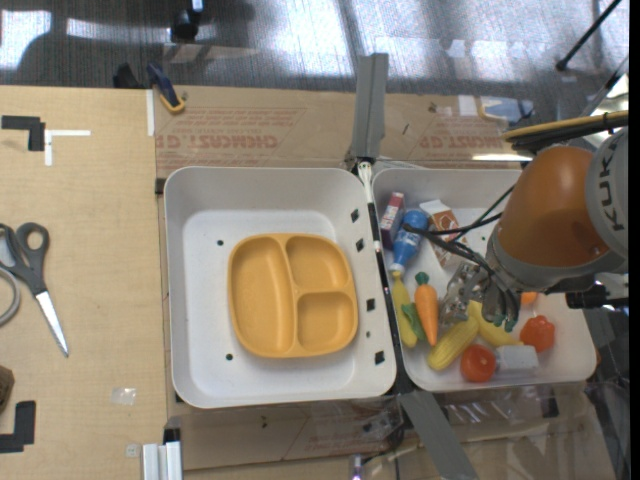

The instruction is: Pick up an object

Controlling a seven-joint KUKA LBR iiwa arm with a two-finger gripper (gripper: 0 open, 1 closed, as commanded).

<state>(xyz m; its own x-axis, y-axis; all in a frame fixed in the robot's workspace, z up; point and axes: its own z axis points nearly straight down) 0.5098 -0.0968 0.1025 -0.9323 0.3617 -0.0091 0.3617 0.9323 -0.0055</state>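
Observation:
The right bin (580, 363) holds several toy foods: a carrot (427, 311), a corn cob (452, 343), a banana (401, 298), two tomatoes (478, 364) (538, 334), a blue bottle (408, 240), a dark red bottle (390, 214) and a white block (519, 358). My gripper (468, 303) hangs low in this bin, just right of the carrot and above the corn cob. The orange wrist band (550, 208) covers the bin's right half. Nothing shows clearly between the fingers.
The left bin (190, 288) carries a yellow divided plate (293, 294). Scissors (35, 278) lie on the bench at far left. A grey divider bar (368, 108) rises behind the seam between the bins.

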